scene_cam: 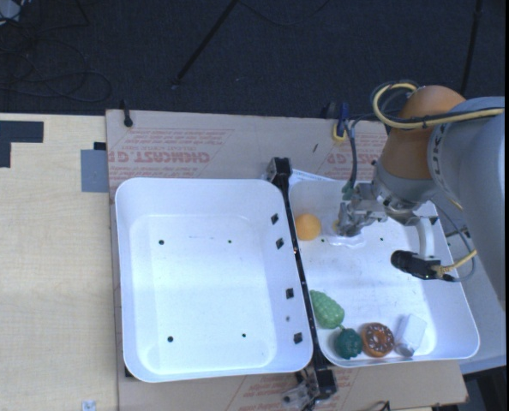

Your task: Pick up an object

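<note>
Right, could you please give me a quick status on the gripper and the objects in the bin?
Gripper low in right bin, beside orange ball. Nothing seen between fingers. Green piece, teal piece, doughnut, white block at near edge, untouched.

orange ball (307, 226), right bin's left wall

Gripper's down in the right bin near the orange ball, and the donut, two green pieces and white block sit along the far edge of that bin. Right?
Not quite. The camera view shows the donut, two green pieces and white block along the near edge of the right bin. The gripper is indeed near the orange ball.
</note>
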Motion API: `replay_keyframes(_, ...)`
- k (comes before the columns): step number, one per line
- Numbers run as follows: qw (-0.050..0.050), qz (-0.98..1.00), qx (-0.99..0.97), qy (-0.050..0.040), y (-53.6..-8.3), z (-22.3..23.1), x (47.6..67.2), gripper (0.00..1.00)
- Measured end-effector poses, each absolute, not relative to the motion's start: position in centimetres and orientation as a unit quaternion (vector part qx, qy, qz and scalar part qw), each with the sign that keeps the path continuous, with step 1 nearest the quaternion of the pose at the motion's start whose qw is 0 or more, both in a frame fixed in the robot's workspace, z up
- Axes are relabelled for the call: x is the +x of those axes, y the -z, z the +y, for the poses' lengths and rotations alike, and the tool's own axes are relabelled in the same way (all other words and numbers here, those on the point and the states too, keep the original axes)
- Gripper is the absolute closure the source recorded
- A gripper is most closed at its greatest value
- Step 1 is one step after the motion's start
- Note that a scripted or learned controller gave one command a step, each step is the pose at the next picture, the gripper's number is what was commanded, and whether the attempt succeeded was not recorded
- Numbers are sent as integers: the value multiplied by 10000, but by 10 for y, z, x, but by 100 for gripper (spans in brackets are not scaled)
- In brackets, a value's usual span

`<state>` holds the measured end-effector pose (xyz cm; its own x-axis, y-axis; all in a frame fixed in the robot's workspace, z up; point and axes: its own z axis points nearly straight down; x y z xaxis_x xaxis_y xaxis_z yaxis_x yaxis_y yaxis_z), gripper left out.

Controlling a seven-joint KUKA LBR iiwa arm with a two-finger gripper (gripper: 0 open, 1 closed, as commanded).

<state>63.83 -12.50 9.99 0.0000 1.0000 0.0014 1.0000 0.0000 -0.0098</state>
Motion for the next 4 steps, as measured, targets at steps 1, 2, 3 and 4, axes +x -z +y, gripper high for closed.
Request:
replay_keyframes(1,36,-7071,-7071,-27,-100,-125,639,0)
replay_keyframes(2,46,-7065,-7077,-35,-110,-126,638,100)
replay_keyframes(3,45,-7065,-7077,-35,-110,-127,638,0)
replay_keyframes(4,-67,-7082,-7059,51,-272,-110,647,0)
